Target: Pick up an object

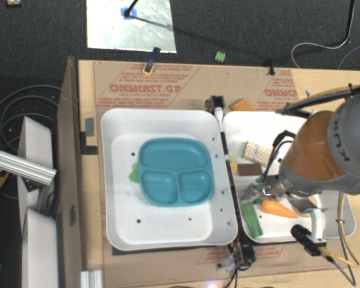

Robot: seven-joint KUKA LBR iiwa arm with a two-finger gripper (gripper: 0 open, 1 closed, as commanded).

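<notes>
Bench carries two shallow white bins side by side, their inner rims touching along a dark central divider.

Left bin: a teal compartment tray lies flat near the middle, three sections, one wide at the far side and two smaller at the near side. Bare white floor on every side of it, widest along the near wall. A small green item shows at the tray's left edge, partly under it; kind not identifiable.

Right bin: crowded. The arm enters from the right and covers most of the bin's middle and right side, grey body with the orange band over the centre. Gripper sits low over the near-left part of this bin, close to the divider wall. Whether its fingers are spread or closed cannot be told; nothing visibly between them.

Objects here, all along the left side of the bin:
- orange carrot-shaped piece, tapered, lying flat just beside the gripper, toward the near wall
- green flat strip at the near-left corner, along the divider
- dark brown block against the divider, mid-length
- pale patterned cylinder lying on its side, farther back

Little free floor around the gripper; open floor remains at the bin's far-left corner
</notes>
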